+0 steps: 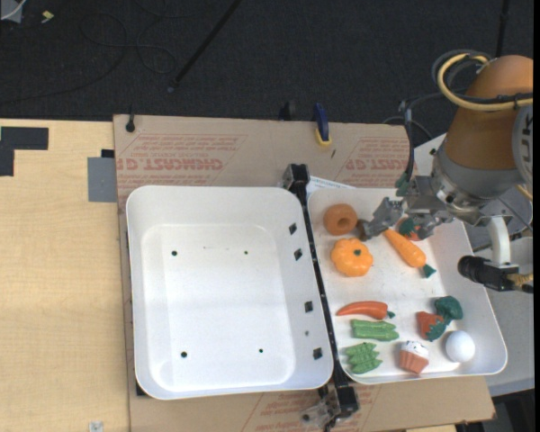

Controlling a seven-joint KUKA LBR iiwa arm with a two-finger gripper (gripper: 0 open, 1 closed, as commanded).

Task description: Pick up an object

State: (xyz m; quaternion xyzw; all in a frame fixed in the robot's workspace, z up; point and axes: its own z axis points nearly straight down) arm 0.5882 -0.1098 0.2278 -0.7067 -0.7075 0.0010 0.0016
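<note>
Toys fill the right bin (491, 356): a donut (341, 220) at its upper left, a pumpkin (352, 257) just below, a carrot (406, 248) tilted toward the lower right, then a chili (363, 310), a pea pod (374, 330), a leafy green (363, 358), a cupcake (414, 356), a strawberry (430, 324), broccoli (448, 308) and an egg (459, 346) along the bottom. The gripper (389, 219) hangs in the upper right of the frame, above the bin's top part, between donut and carrot; whether its fingers are spread or pressed together I cannot tell. The left bin (144, 241) sits beside.
</note>
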